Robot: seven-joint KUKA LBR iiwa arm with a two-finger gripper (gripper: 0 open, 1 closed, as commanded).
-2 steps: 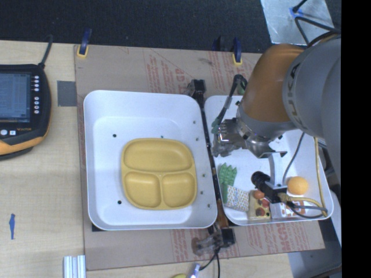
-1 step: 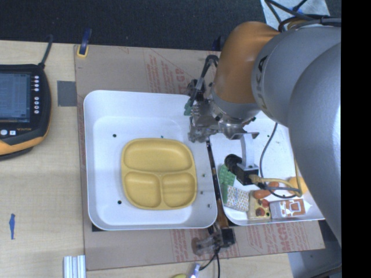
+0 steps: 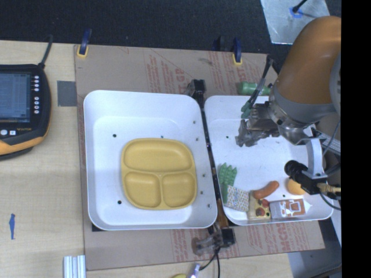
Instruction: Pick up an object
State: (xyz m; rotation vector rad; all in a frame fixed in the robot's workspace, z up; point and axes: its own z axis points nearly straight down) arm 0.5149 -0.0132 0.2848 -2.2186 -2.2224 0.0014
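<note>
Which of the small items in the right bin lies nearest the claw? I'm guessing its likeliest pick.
The green item by the bin's left wall: it lies closest below the claw, while the sausage and the cartons lie farther toward the near edge.

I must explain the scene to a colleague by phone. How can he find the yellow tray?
Look at the left white bin. The yellow tray lies flat in its middle, alone there. It has three compartments, one long and two small, unlike the small items in the right bin.

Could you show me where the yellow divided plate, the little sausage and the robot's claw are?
yellow divided plate (image 3: 157, 172): camera view, on the ridge between its compartments, in the left bin.
sausage (image 3: 266, 190): camera view, on its middle, in the right bin.
gripper (image 3: 248, 139): camera view, at its tips, over the right bin.
</note>
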